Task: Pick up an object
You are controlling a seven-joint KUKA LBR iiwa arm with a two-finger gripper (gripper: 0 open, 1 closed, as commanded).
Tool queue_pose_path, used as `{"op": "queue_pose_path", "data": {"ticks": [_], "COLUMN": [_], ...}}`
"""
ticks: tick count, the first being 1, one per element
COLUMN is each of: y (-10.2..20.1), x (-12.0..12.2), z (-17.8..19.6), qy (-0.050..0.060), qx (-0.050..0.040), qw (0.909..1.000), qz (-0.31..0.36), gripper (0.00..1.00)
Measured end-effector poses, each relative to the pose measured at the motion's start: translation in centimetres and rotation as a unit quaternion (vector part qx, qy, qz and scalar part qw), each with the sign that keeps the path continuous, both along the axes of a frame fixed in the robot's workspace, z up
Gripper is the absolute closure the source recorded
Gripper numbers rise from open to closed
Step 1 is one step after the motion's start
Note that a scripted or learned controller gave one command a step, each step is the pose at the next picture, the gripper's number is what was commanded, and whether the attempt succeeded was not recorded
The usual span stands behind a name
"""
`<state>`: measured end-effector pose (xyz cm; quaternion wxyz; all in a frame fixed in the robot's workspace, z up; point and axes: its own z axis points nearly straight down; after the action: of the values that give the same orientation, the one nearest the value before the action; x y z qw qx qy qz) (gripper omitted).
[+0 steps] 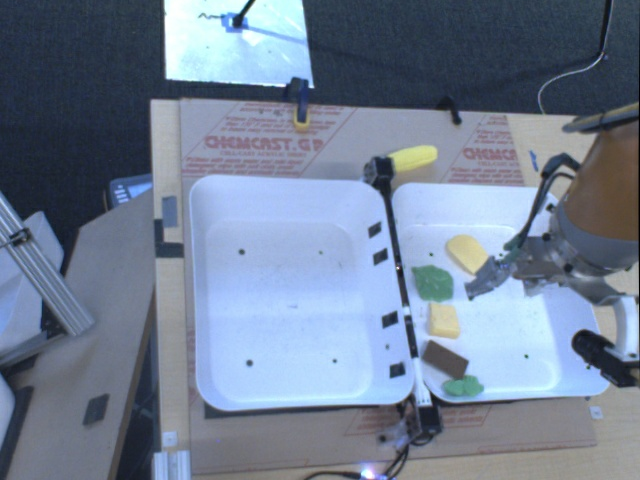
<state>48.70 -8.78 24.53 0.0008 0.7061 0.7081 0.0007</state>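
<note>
Your bench (170, 368) carries two white bins (290, 298) on printed cardboard (260, 138), dark carpet (80, 68) at twelve o'clock. The hand (480, 284) hangs over the right bin; you cannot tell its grip.

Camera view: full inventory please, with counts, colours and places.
white bins: 2, side by side on the bench
yellow pieces: 2, right bin, one upper middle, one lower left
green pieces: 2, right bin, one by the left wall, one at the front edge
brown block: 1, right bin, near the front
yellow-handled tool: 1, behind the bins
silver sheet: 1, top left
arm: 1, grey and orange, from right
gripper: 1, over right bin
</note>
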Motion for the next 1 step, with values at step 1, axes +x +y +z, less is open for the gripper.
{"op": "queue_pose_path", "data": {"ticks": [1], "y": [-0.36], "x": [-0.13], "z": [-16.71], "qy": [0.002], "qx": [0.0001], "qw": [1.0], "qz": [-0.001], "gripper": [0.0]}}
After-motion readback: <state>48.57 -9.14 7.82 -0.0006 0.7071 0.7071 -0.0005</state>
